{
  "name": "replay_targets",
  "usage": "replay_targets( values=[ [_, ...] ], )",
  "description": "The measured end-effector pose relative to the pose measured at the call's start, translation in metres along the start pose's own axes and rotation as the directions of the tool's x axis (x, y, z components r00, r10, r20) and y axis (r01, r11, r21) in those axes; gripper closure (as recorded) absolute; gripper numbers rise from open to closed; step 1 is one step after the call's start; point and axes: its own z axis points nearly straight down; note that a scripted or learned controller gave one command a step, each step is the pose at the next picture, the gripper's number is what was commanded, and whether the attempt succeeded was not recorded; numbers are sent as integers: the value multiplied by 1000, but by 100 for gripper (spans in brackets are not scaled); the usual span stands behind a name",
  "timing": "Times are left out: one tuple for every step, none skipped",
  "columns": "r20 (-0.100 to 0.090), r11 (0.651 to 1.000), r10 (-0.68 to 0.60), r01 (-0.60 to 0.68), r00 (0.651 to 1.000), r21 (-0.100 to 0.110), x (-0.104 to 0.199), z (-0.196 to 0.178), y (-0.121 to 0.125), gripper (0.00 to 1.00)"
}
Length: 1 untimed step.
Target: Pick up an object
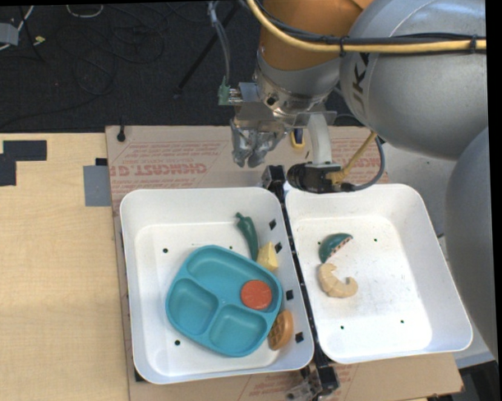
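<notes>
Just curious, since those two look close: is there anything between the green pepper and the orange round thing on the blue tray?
Yes. In the camera view, a pale yellow wedge lies between the green pepper and the orange disc.

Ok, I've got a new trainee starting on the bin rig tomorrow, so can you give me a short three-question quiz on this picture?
1. True or false: the orange round piece lies on the blue divided tray.
2. Which bin holds the green pepper: A) left bin, B) right bin?
3. Fill in: the pale curved piece lies just below the ______ wedge in the picture.

Key: 1 true; 2 A; 3 teal.
</notes>
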Motion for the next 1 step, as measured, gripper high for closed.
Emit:
replay_targets(
  values=[
    [-3, 1000, 5, -5, 1000, -26, 22, -186, -1, 100]
  ],
)
